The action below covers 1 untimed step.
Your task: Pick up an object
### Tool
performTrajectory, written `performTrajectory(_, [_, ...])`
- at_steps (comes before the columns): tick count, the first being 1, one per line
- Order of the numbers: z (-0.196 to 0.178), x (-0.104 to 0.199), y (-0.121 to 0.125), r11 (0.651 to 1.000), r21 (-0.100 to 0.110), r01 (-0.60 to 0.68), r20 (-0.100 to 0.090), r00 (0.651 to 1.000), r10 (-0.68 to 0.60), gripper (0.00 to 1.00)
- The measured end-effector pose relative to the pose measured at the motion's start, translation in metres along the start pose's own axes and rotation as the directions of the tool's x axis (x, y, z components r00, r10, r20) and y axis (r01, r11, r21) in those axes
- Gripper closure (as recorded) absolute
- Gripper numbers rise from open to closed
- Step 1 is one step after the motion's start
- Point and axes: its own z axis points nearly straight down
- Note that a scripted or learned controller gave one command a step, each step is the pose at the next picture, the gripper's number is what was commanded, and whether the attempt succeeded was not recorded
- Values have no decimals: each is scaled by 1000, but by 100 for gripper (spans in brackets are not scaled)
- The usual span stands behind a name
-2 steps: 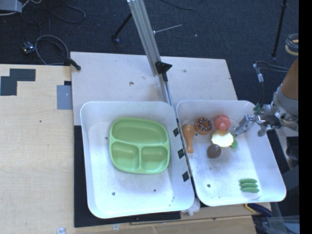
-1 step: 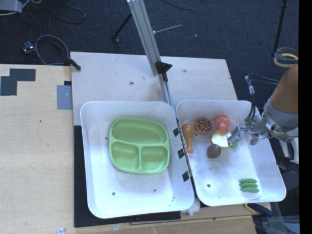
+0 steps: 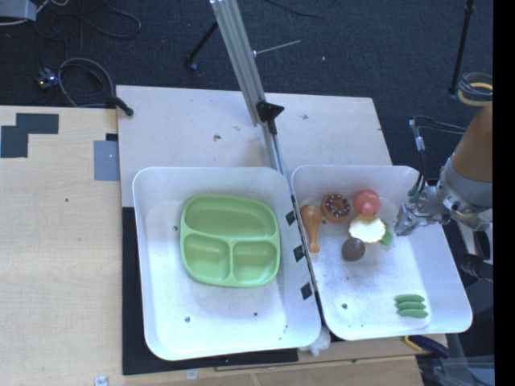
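Arm (image 3: pixel 475 163): orange band on upper segment, grey ribbed collar below it at the wrist. Tool (image 3: pixel 405 222): small, pale metallic grey, with a dark cable looped close alongside. Finger detail too small to resolve.

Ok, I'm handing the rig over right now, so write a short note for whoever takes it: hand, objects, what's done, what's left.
Hand: over the right bin's right side, beside the yellow-white toy; nothing visibly held, and its state is too blurred to read.
Right bin: brown drumstick-shaped piece, donut, red ball, yellow-white toy, dark round piece, green pea pods near the front corner.
Left bin: green divided plate.
Done: approach only.
Left: grasp one object and lift it out, probably the yellow-white toy, which is nearest.
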Motion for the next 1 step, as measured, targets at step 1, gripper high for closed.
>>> performTrajectory(1, [-47, -9, 5, 1000, -6, 1, 2, 1000, -1, 100])
